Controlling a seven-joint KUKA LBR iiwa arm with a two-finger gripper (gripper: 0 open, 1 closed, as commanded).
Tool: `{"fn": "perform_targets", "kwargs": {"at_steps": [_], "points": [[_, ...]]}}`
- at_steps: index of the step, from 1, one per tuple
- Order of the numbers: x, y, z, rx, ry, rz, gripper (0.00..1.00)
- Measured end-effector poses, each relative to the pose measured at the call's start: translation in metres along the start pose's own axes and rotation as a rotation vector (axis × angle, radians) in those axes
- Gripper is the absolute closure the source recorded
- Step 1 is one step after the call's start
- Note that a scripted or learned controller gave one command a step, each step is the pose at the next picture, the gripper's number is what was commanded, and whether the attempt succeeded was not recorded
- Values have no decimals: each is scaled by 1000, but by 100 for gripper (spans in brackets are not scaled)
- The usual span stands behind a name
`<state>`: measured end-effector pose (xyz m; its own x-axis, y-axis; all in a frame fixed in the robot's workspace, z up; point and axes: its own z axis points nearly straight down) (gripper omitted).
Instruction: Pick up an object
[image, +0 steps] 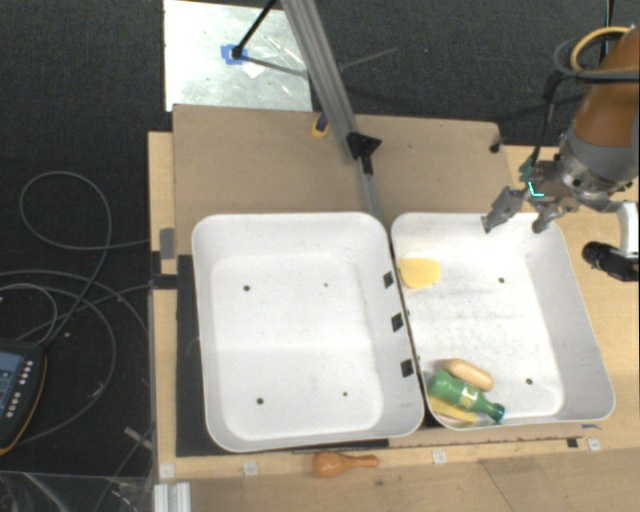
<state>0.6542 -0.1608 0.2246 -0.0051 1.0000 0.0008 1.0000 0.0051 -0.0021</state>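
My gripper (520, 217) hangs over the far edge of the right bin (560, 300), its two dark fingers spread apart with nothing between them. A yellow cheese-like wedge (420, 272) lies near the right bin's far left corner. At that bin's near edge a green bottle (468, 396) lies on its side, touching a tan bread roll (470, 374) and a yellow piece (452, 411) under it. These lie well away from the gripper.
The left bin (295, 330) sits beside the right one, joined by black clips. An orange-brown pear-shaped toy (343, 462) rests on the bench in front of the bins. A grey pole (335, 95) slants over the back. Cables lie on the floor at left.
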Motion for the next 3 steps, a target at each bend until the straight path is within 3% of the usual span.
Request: {"fn": "perform_targets", "kwargs": {"at_steps": [1,3], "points": [[0,1,-2,-3,-2,-2,0],[-10,2,86,0,-1,4,0]]}}
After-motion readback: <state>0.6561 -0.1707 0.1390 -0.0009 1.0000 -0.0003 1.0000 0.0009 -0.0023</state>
